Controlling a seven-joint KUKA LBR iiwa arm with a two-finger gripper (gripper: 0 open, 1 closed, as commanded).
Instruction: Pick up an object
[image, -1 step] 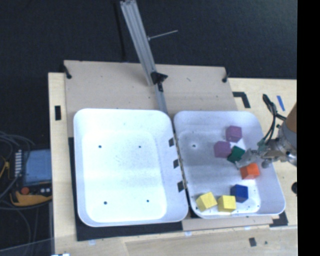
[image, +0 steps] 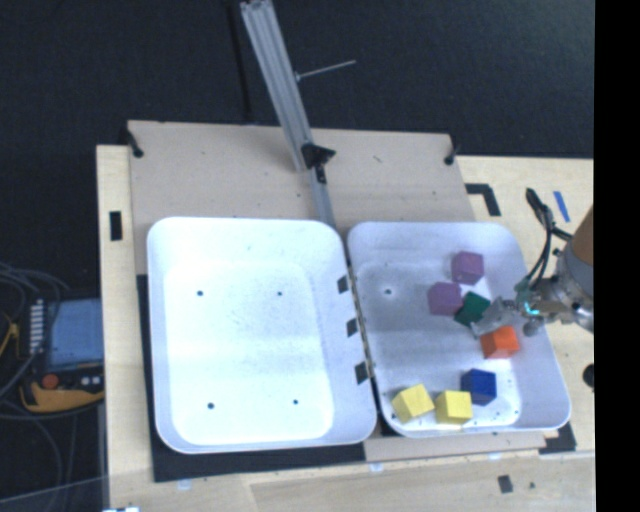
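While the gripper (image: 497, 322) sat low in the right bin (image: 400, 250), finger state could not be told. Beside it: one green block (image: 470, 307), one orange block (image: 501, 343). Farther off: two purple (image: 466, 266), two yellow (image: 412, 403), one blue (image: 480, 385).

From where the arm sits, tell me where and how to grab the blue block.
Probably grip the blue block from straight above, closing on its upper-left and lower-right faces. Those look free; a yellow block sits close at its lower left and the bin's rim lies to its right.

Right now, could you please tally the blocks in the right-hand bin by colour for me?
Purple blocks: 2
Yellow blocks: 2
Green block: 1
Orange block: 1
Blue block: 1
Total: 7, all in the right bin.
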